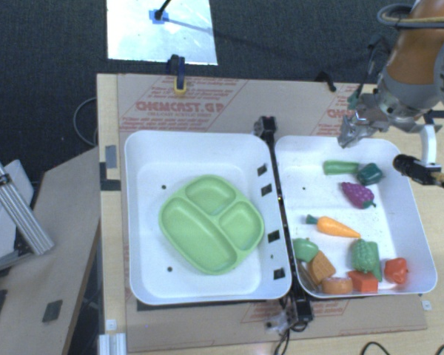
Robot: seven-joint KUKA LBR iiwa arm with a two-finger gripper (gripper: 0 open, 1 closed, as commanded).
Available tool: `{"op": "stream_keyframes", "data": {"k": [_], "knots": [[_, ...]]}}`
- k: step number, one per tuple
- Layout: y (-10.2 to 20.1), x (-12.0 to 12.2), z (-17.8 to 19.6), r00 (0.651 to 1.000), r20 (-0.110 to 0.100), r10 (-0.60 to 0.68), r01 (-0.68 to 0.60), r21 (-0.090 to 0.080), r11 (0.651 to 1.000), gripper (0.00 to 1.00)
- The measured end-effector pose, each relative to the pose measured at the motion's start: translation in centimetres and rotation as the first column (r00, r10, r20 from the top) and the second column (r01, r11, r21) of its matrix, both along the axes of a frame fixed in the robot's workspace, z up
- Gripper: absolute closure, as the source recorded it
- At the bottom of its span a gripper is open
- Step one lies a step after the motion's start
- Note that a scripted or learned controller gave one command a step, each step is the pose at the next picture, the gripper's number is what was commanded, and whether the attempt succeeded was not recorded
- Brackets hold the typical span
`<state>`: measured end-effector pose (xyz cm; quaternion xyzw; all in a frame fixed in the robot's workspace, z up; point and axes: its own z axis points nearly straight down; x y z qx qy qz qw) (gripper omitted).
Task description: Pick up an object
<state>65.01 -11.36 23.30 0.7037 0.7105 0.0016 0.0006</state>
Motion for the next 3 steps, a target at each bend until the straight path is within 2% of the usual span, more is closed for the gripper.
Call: {"op": "stream_keyframes", "data": {"k": [1,2,3], "knots": [[5.1,-2.2,-0.8,1.0,-0.003,0.0,0.0,0.001,1.0,1.0],[10.9,-2.8,-1.6,1.0,-0.003,0.0,0.0,0.001,1.0,1.0],[16.3,-5.0,-1.7,1.0,-0.004,0.0,0.0,0.001,1.0,1.0]]}}
